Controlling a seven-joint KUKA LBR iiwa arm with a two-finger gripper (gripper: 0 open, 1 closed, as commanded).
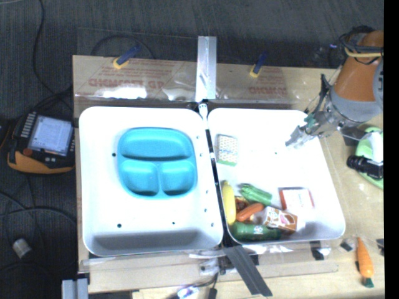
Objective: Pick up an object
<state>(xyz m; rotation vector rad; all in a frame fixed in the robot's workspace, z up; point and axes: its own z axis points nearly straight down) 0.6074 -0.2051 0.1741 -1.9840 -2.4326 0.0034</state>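
The right bin (268, 123) holds a pale green sponge-like pad (227, 149) near its left wall. A cluster lies at its front: a yellow banana (229, 202), a green pepper (257, 195), an orange carrot (249, 211), a dark green cucumber (255, 232), a small brown carton (280, 220) and a red-and-white box (297, 199). My gripper (299, 136) hovers over the bin's far right corner, well away from the cluster, with nothing seen between its fingers.
The left bin (100, 185) carries a blue three-compartment tray (156, 161). A metal divider post (206, 67) stands behind the bins. An orange-handled tool (365, 263) and green-white items (373, 151) lie on the bench at right. A handheld device (42, 142) sits far left.
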